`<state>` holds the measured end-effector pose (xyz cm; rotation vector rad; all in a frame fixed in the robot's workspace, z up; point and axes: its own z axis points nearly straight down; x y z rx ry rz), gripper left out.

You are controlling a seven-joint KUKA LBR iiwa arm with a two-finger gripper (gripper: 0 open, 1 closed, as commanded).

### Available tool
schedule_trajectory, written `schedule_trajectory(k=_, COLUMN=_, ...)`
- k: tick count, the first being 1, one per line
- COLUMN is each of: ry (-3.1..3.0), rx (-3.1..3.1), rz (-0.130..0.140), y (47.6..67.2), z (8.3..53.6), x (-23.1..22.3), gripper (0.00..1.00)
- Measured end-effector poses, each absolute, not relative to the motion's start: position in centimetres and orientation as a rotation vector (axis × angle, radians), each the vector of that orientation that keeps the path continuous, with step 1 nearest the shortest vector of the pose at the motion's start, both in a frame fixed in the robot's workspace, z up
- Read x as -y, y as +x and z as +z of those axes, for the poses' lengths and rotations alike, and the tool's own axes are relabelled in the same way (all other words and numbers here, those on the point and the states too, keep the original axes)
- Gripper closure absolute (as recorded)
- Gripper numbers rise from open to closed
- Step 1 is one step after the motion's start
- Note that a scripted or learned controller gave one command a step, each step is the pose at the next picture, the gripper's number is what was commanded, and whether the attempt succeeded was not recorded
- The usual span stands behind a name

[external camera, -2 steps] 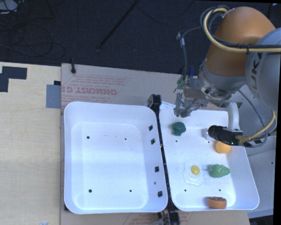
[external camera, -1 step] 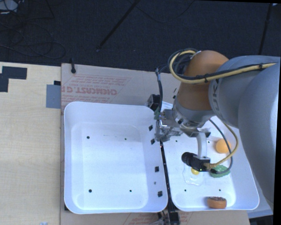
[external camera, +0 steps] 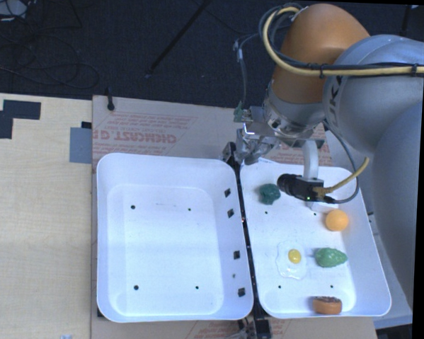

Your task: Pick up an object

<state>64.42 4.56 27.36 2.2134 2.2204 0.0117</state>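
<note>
With the gripper (external camera: pixel 250 152) above the right bin's (external camera: pixel 376 280) far-left corner, grip unreadable, it should centre over the dark green piece (external camera: pixel 269 194) before descending.

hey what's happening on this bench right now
A grey KUKA arm with an orange band reaches in from the right, its tool hovering over the far left corner of the right bin. That bin holds a dark green piece, an orange ball, a fried egg, a light green piece and a brown piece. Nothing appears picked up yet.
</note>
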Motion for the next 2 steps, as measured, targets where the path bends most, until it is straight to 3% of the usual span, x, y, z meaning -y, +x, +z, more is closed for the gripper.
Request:
schedule_trajectory(k=1, ry=2.231, rx=-2.225, rz=-0.016, y=61.8, z=18.1, x=-5.7, gripper=1.0)
schedule_trajectory(k=2, ry=2.23, rx=-2.22, rz=-0.011, y=56.8, z=18.7, x=-1.4, gripper=1.0)
